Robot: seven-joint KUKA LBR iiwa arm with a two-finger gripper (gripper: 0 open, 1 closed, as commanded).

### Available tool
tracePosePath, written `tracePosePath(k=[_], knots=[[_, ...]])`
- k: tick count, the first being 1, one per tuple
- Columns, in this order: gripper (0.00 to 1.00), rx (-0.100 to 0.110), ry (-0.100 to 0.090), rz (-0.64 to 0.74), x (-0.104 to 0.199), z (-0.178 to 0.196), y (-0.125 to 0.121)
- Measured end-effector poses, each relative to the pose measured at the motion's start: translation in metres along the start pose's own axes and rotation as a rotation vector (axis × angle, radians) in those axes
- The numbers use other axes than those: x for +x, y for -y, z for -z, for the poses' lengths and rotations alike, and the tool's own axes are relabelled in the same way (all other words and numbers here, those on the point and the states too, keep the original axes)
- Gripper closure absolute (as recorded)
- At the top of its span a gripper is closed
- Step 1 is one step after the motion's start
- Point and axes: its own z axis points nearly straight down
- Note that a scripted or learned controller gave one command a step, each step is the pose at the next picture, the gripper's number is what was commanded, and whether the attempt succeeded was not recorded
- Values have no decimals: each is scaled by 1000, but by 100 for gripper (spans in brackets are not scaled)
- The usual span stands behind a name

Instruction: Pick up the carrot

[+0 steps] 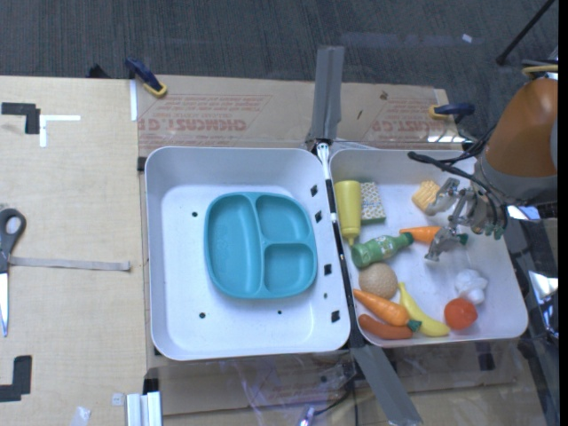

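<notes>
End effector (446, 235) beside small carrot (421, 233), grip state unclear; cardboard (231, 114) print mirrored, perhaps illegible

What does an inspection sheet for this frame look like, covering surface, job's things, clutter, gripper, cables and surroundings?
Surface: two shallow white bins side by side, left bin and right bin, on a cardboard-covered bench.
Job's things: two orange toy carrots in the right bin, a small carrot beside the gripper and a larger carrot near the front.
Clutter: teal divided plate in the left bin; in the right bin, yellow mustard bottle, green bottle, banana, red tomato.
Gripper: two-finger gripper over the right bin, nothing seen between its fingers.
Cables: black cable by the arm.
Surroundings: scissors on the left board, blue clamps.
</notes>
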Motion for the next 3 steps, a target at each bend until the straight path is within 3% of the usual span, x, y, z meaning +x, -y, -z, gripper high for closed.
tracePosePath(k=[1,2,3], knots=[[0,1,1,-316,-8,1,15],[0,1,1,-555,-21,0,-8],[100,1,5,-551,-22,11,-9]])
